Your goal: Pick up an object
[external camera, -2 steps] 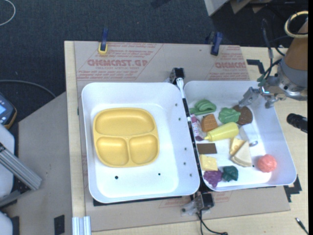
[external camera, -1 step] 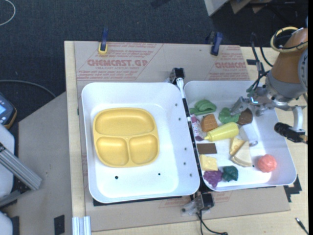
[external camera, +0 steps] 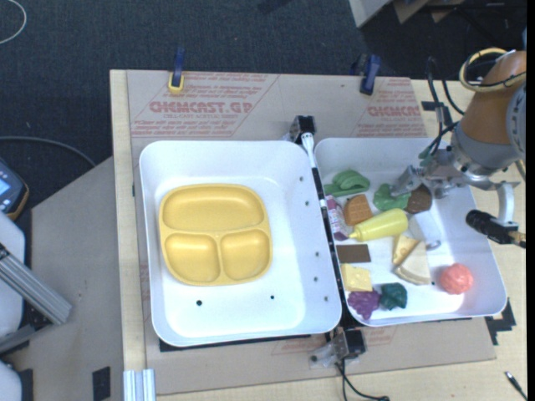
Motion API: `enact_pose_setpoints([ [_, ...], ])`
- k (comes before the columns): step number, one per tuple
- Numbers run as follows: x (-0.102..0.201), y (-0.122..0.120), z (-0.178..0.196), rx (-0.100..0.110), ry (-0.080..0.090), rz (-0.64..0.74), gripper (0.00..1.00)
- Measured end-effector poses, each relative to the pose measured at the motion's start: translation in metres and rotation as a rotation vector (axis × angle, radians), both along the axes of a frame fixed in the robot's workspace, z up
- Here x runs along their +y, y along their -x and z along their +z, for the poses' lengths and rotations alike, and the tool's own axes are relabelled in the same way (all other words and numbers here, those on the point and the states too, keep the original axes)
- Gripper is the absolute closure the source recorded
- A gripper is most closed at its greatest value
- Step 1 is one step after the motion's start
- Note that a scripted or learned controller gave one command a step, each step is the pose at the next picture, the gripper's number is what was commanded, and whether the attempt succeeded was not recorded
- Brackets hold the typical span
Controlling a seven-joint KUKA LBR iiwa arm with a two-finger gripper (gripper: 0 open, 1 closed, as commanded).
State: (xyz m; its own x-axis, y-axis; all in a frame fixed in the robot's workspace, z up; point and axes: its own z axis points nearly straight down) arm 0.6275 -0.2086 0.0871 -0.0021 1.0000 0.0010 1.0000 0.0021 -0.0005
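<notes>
The right bin (external camera: 485,257) holds several toy foods. Among them are a green leafy piece (external camera: 349,180), a brown piece (external camera: 358,209), a yellow bottle shape (external camera: 383,224), a dark chocolate bar (external camera: 351,254), a yellow cheese block (external camera: 357,277), purple grapes (external camera: 364,304), a dark green broccoli (external camera: 391,295), a pale wedge (external camera: 411,262) and a pink ball (external camera: 456,279). My gripper (external camera: 422,192) is low over the bin's upper middle. It sits right at a small brown item (external camera: 419,200), beside a green piece (external camera: 388,197). I cannot make out whether it has hold of anything.
The left bin (external camera: 159,165) carries a yellow divided plate (external camera: 216,230). A black divider (external camera: 319,215) with clamps separates the bins. The arm's orange band (external camera: 493,98) and cables hang over the right bin's upper right corner. A black bracket (external camera: 493,225) juts in from the right.
</notes>
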Motion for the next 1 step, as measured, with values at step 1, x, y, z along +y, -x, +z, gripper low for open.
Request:
enact_pose_setpoints([
  [1, 0.0009, -0.0035, 0.0149, -0.011, 0.001, 0.003, 1.0],
])
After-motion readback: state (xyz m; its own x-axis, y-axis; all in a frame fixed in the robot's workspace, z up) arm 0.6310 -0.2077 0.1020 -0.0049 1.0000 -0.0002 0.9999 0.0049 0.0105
